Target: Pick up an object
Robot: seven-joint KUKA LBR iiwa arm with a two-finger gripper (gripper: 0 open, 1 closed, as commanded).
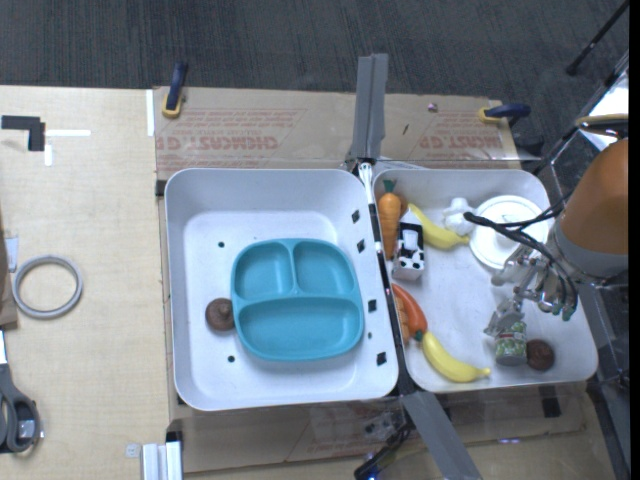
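Note:
The right bin (455, 303) holds a carrot (388, 209), a yellow banana (436, 230), a black-and-white cow toy (408, 248), a white round dish (506, 230), a red-orange pepper (409, 310), a second banana (452, 360), a brown ball (540, 355) and a small green-and-white can-like thing (509, 345). My gripper (507, 321) hangs low in this bin's right part, directly over the small can and touching or nearly touching its top. The orange band of the arm (603, 208) is at the right edge.
The left bin (190, 228) holds a blue divided plate (297, 298) and a brown ball (219, 314) beside it. A metal divider (370, 108) runs between the bins at the back. A tape roll (45, 286) and scissors (15, 420) lie on the bench at the left.

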